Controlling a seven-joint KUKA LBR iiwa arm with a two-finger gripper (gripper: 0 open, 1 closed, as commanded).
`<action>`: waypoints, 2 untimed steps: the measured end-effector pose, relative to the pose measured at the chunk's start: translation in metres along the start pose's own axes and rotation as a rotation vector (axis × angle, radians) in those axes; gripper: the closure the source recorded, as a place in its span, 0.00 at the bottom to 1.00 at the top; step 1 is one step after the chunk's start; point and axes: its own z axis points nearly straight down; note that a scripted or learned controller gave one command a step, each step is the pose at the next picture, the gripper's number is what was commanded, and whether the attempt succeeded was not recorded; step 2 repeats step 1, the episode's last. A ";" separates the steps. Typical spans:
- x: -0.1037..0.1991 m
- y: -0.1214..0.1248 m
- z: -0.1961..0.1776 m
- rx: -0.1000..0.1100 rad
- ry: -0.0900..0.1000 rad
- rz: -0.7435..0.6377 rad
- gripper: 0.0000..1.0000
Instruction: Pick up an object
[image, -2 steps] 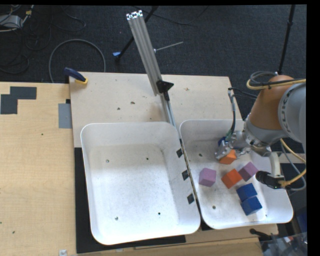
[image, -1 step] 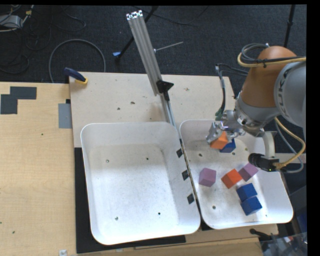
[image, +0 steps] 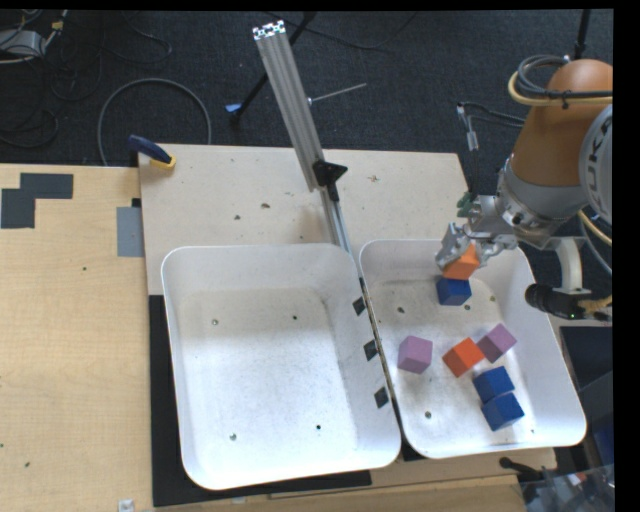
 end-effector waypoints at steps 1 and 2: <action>0.134 0.020 0.052 0.010 0.004 -0.005 1.00; 0.134 0.020 0.052 0.010 0.004 -0.005 1.00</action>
